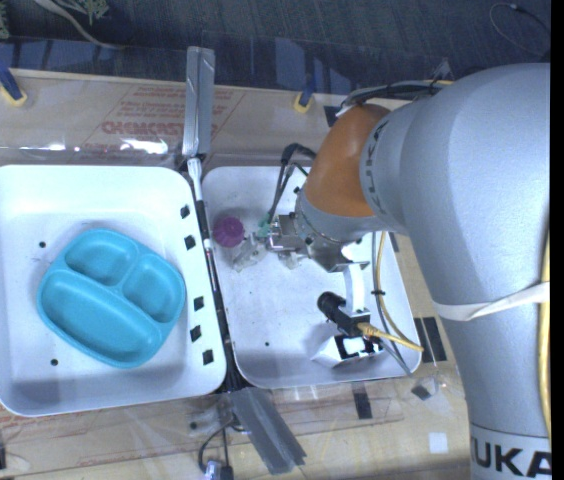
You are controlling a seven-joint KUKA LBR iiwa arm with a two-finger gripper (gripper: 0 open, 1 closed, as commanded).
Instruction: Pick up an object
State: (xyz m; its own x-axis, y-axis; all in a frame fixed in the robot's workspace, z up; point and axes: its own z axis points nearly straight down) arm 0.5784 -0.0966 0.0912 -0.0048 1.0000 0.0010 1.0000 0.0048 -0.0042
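**Reach step: jaws beside a small purple object**

The purple object [228,231] lies in the bin next to the blue plate [112,296], by the wall nearest that plate. My jaws hover just beyond it, and I cannot tell their spread. Next I should centre, lower and close.

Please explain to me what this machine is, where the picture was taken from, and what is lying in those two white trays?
This is one picture from a fixed camera above the bench, looking down at a slant. The big grey shape on the right is a robot arm with an orange band above its wrist. At its tip is the gripper, low in the right bin. A small purple object lies in that bin, right beside the gripper. The left bin holds a blue divided plate. Whether the gripper holds anything cannot be told from here.
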